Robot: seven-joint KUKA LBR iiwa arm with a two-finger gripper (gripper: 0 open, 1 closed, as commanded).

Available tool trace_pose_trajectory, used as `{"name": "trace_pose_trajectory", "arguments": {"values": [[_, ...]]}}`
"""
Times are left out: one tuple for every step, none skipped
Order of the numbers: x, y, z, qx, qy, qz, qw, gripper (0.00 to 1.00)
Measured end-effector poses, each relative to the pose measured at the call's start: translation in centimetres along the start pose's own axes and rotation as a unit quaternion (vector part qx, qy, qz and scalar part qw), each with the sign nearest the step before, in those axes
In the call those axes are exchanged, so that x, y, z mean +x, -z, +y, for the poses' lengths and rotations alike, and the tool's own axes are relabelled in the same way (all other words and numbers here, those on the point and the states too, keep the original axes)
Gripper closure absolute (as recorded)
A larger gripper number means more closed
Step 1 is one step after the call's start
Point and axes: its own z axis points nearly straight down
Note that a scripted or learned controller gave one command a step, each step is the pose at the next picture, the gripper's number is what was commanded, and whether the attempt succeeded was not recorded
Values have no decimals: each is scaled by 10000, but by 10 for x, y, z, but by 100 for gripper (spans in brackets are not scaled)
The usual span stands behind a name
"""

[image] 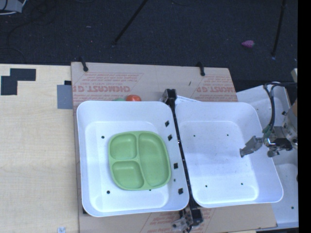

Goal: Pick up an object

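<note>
A light green divided plate (140, 160) with three compartments lies flat in the middle of the left white bin (92, 130). My gripper (249, 148) hangs at the right side of the right white bin (218, 193), low over its floor, far from the plate. Nothing shows in it.
A small red-orange object (133, 98) and a bit of green (118, 99) peek from behind the left bin's far rim, on the cardboard sheet (146, 81). A black clamp bar (176, 149) runs between the bins. Cables (270, 106) hang at the right by the arm.
</note>
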Motion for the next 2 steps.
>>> {"name": "trace_pose_trajectory", "arguments": {"values": [[0,6,2,-51,14,-11,10000,0],[2,-57,-3,-24,13,0,10000,0]]}}
